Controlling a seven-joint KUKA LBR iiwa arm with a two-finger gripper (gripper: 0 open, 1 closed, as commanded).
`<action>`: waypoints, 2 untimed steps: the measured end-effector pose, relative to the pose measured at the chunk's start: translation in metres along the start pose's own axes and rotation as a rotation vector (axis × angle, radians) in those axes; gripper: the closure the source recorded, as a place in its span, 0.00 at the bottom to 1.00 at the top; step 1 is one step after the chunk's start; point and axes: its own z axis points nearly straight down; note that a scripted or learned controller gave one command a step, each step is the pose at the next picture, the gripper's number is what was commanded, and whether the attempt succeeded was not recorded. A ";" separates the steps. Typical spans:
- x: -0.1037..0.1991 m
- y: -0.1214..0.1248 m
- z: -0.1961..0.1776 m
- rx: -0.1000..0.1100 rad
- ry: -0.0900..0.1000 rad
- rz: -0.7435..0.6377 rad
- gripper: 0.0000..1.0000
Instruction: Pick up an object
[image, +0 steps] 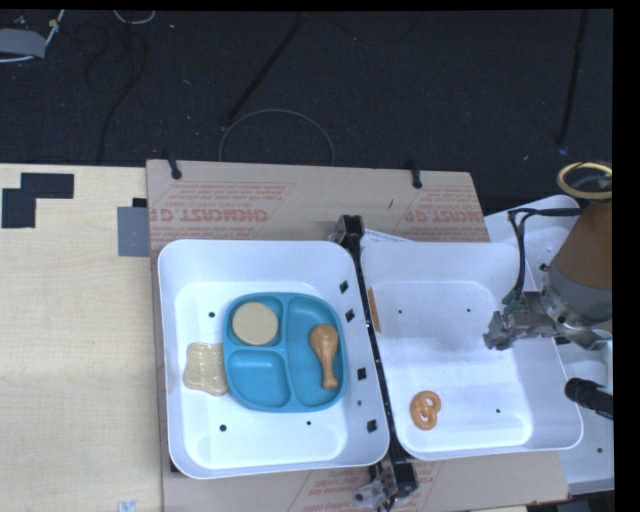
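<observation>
Nearest the camera, in the lower part of the right bin (560, 425), a small tan pretzel (426, 410) lies flat on the white floor, close to the divider between the two bins and well apart from me. My jaws (500, 330) hang over the right side of that same bin, at about mid-height of it, with nothing visible between them; they are too small and blurred for me to tell whether they stand wide or narrow. Behind them my arm (590, 255) comes in from the right, its orange band above the grey wrist. Across the divider, in the left bin (200, 445), a blue compartment tray (262, 382) sits on the bin floor. A pale, flat cracker-like piece (205, 368) lies just outside the tray, touching its left edge. In the tray's right compartment a tan drumstick (325, 352) lies with its thick end toward the far side and its thin end toward the camera. In the upper left compartment rests a round, flat, beige disc like a biscuit (254, 323). Beyond both bins, a sheet of brown cardboard (300, 205) with red printed lettering lies under them on the pale wooden worktop (70, 330), and farther still the dark floor (400, 80) carries loose black cables (275, 130).
</observation>
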 end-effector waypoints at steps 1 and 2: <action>-0.007 0.009 -0.050 0.000 0.000 -0.007 1.00; -0.012 0.000 -0.104 -0.002 -0.001 -0.007 1.00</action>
